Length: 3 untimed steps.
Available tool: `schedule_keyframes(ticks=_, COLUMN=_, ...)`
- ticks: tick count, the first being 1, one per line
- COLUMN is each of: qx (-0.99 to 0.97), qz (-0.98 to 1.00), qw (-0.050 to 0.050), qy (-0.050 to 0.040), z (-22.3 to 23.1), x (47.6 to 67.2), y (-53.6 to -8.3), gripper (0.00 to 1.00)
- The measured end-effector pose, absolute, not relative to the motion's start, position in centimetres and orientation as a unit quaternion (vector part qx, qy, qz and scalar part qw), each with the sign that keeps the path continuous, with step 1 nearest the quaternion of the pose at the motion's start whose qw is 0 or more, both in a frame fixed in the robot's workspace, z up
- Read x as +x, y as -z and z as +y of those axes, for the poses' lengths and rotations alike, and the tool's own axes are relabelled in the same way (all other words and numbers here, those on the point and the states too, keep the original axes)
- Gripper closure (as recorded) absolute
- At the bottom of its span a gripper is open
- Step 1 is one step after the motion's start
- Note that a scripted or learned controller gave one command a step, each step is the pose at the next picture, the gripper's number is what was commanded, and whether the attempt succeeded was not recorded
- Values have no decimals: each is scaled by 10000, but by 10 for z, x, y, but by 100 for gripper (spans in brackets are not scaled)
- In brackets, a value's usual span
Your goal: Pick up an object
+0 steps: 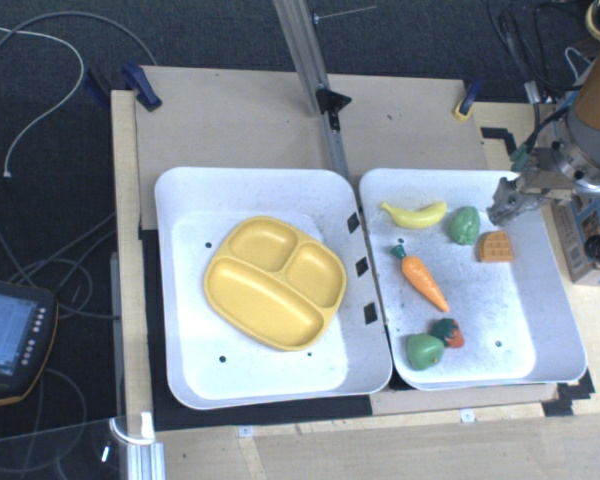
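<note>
1. We see the gripper (502, 208) low over the right bin (540, 358), near that bin's far right corner, with the grey arm (580, 158) reaching in over its right rim
2. We cannot tell how the tool stands at its tip, and we see nothing lifted in it, so we judge that no pick is made yet
3. Every candidate lies on the right bin's floor: a toy banana (414, 214) along the far edge, a green leafy vegetable (464, 225) just beside it, and a small waffle piece (496, 247) near the right side
4. The gripper is just beside the green vegetable and the waffle piece, nearly over the gap between them, so we take one of these two as the likely target, though we cannot say which
5. A toy carrot (421, 278) lies tilted in the bin's middle, and a green pepper (425, 351) and a small red and green piece (448, 334) touch each other near the front edge, well apart from the gripper
6. The left bin (180, 368) carries a yellow divided plate (275, 282) in its middle
7. What is left, in our judgement, is the whole pick: the closing on an object and the lift clear of the bin floor
</note>
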State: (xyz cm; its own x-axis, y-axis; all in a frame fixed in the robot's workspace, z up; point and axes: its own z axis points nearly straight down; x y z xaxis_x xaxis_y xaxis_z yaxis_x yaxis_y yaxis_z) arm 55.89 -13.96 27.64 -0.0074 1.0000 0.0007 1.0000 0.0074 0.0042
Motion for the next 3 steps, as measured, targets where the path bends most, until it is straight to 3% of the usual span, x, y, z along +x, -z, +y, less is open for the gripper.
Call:
schedule_keyframes(ticks=1, qx=7045, qz=7097, qw=7, qy=-16, z=-88, x=572, y=-280, gripper=100)
schedule_keyframes(ticks=2, qx=7047, qz=7095, qw=4, qy=-15, z=-35, x=598, y=-274, gripper=100)
schedule_keyframes(ticks=3, qx=7046, qz=7096, qw=-20, qy=1, z=22, x=603, y=-262, gripper=100)
